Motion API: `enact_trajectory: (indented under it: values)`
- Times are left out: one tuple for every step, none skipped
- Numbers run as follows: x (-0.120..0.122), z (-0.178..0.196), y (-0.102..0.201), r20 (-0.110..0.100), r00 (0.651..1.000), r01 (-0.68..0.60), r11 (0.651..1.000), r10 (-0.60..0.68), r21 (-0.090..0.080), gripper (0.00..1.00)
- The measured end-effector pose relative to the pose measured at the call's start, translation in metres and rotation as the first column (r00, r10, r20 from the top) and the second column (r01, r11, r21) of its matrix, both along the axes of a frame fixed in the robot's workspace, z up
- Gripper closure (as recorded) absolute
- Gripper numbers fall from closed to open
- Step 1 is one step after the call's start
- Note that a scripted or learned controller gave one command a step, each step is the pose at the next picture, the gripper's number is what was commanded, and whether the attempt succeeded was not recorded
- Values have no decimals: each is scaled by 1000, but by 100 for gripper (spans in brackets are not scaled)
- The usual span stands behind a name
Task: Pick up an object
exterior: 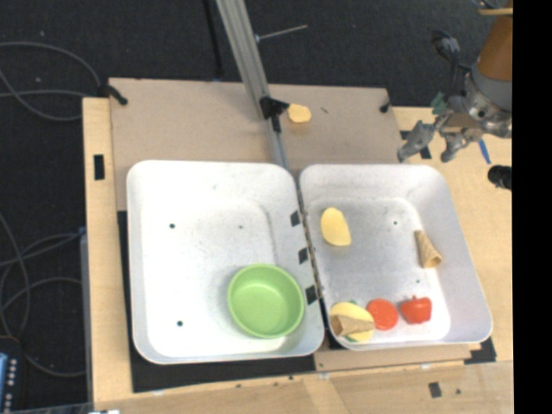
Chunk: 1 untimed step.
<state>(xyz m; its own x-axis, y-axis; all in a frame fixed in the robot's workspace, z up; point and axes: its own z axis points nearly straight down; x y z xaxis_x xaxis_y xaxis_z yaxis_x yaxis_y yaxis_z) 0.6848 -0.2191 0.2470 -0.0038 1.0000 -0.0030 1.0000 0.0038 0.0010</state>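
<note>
The pick has not begun: the pincer (434,142) hangs spread and holding nothing above the far right corner of the right bin (457,222), so the approach, the closing and the lift are all left to do. The likeliest target, judging by nearness, is the small tan cone-like piece (428,248) lying near that bin's right wall, its long axis running from far to near with a slight rightward lean. The yellow lemon-shaped piece (335,228) lies toward the bin's left, well apart.
</note>
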Motion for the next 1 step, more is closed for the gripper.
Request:
enact_trajectory:
  values:
    - [0, 0, -1, -1, 1000, -1, 1000, 1, -2, 0]
